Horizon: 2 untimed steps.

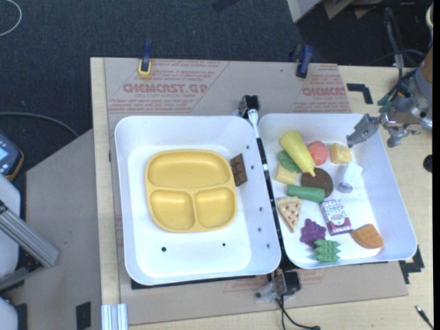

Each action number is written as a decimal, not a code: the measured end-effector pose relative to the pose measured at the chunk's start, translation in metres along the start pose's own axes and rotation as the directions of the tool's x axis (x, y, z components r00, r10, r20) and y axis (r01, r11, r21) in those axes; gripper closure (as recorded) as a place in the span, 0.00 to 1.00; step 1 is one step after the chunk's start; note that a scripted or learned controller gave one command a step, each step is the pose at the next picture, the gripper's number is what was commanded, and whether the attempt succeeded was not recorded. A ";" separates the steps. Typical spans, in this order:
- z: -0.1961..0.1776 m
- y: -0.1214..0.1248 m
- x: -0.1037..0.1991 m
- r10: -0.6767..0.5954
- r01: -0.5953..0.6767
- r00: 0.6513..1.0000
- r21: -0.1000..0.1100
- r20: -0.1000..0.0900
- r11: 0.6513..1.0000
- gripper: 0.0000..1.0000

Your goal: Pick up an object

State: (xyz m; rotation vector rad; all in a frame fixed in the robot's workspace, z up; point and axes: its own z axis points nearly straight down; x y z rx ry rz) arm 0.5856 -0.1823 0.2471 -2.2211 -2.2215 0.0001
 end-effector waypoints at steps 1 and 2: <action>0.052 0.009 -0.002 0.000 0.000 1.000 0.007 -0.002 1.000 0.00; 0.100 0.017 -0.002 -0.001 0.001 1.000 0.006 -0.002 1.000 0.00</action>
